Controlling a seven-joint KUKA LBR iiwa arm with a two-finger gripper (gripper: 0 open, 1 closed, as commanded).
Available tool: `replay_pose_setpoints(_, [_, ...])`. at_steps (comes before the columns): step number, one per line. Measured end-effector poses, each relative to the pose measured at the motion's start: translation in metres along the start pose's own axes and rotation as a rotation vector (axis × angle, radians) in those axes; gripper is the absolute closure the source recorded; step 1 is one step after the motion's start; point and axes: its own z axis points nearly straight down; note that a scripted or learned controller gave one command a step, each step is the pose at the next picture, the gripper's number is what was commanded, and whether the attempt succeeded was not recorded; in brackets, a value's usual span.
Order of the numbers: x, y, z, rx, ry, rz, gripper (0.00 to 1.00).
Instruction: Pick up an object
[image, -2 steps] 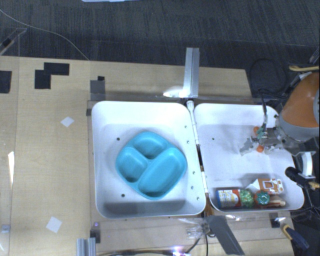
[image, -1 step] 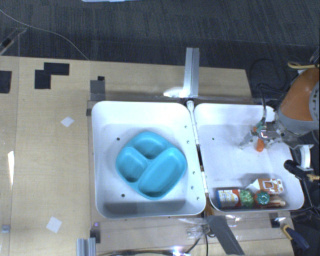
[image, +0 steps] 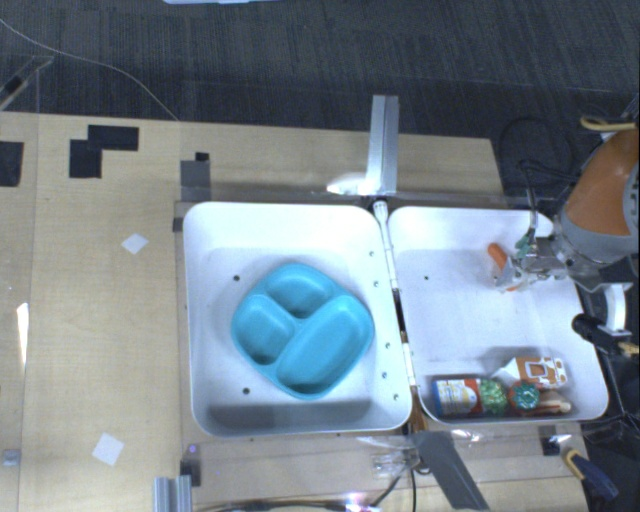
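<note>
White bins: two. Left bin (image: 200, 300) holds one blue tray (image: 302, 328). Right bin (image: 440, 300): gripper (image: 520, 262) by one orange piece (image: 497, 256), fingers' state unclear; several packaged items (image: 500, 392) along near wall.

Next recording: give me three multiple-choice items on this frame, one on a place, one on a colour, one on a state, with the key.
1. Where do the small packaged items lie?
A. Along the right bin's near edge
B. On the divided plate
C. On the bench outside the bins

2. What colour is the divided plate in the left bin?
A. Red
B. Blue
C. Yellow

3. How does the plate lie?
A. Tipped on its edge
B. Upside down
C. Flat, compartments facing up

Key: 1 A, they sit in a row by the near wall of the right bin. 2 B, it is light blue against the white bin. 3 C, its three hollows show from above.

The gripper is over the right bin's far part, by a small orange object.
</note>
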Motion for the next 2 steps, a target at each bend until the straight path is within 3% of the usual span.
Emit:
replay_pose_setpoints(1, [0.069, 0.038, -0.092, 0.008, 0.003, 0.015, 1.00])
replay_pose_setpoints(2, [0.084, -0.033, -0.085, 0.012, 0.003, 0.056, 1.00])
